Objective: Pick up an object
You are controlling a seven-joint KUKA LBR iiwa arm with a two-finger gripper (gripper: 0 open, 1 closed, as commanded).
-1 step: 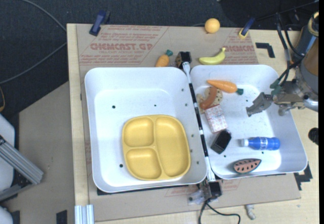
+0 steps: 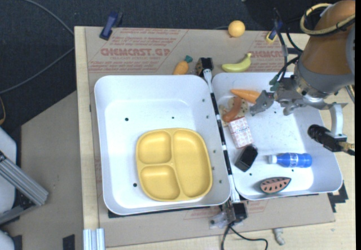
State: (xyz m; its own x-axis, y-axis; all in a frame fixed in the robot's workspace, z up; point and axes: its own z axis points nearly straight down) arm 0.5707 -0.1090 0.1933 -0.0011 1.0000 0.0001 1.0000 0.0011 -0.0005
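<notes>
Two shallow white bins sit side by side on a board-covered bench. The left white bin point(image 2: 113, 102) holds a yellow plastic divided plate point(image 2: 173, 163) with three compartments, lying flat toward the near side of that bin.

The right white bin point(image 2: 321, 172) holds several small things. An orange carrot-shaped toy point(image 2: 246, 95) lies at its far left corner, with a small brownish, mixed-colour item point(image 2: 232, 111) just near of it, too blurred to name. A red-and-white patterned carton point(image 2: 240, 132) lies along the left wall, and a small black block point(image 2: 246, 158) sits just near of it. A blue bottle with a white cap point(image 2: 290, 159) lies on its side toward the right, and a flat oval brown-and-red piece point(image 2: 274, 184) rests by the near wall.

The grey arm with its orange band point(image 2: 333, 29) reaches in from the right, and its two-finger gripper point(image 2: 276, 101) hangs above the far part of the right bin, just right of the carrot toy. Its grey fingers point(image 2: 260, 102) are spread apart, released, with nothing between them.

Outside the bins, on the far part of the bench, lie a yellow toy banana point(image 2: 238, 64), a small orange ball point(image 2: 237, 28), a small orange toy point(image 2: 181, 67) and a blue clamp point(image 2: 110, 25).
</notes>
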